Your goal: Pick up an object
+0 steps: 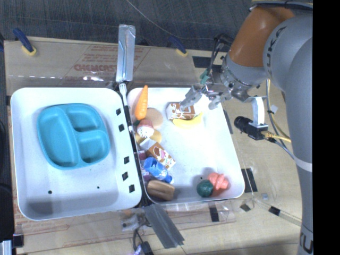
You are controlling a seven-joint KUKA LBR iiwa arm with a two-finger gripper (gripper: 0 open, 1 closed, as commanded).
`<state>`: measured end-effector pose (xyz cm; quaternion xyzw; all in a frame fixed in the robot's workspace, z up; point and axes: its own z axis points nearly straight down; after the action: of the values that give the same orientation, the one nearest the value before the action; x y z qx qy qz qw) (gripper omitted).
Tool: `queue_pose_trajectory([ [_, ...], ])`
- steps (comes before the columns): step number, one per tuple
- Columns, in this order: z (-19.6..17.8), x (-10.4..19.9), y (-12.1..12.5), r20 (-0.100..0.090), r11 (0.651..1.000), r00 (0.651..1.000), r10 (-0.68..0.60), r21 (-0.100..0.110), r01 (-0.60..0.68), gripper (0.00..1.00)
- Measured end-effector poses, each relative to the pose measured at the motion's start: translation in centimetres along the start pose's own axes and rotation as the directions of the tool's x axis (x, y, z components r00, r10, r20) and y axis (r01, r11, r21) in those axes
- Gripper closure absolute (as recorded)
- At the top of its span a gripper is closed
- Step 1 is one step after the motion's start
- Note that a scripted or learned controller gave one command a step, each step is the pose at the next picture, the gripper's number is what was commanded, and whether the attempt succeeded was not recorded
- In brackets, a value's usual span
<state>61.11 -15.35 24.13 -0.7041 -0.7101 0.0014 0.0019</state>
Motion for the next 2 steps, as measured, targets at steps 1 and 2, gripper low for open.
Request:
queue_pose_trajectory([
  [1,6.1,2.7,0.0,-0.001,0.975,0.975,0.221,0.003,-0.221,0.00],
  [2,15.0,-3.2,0.7,0.001,0.985,0.985,0.175,-0.002,-0.175,0.00],
])
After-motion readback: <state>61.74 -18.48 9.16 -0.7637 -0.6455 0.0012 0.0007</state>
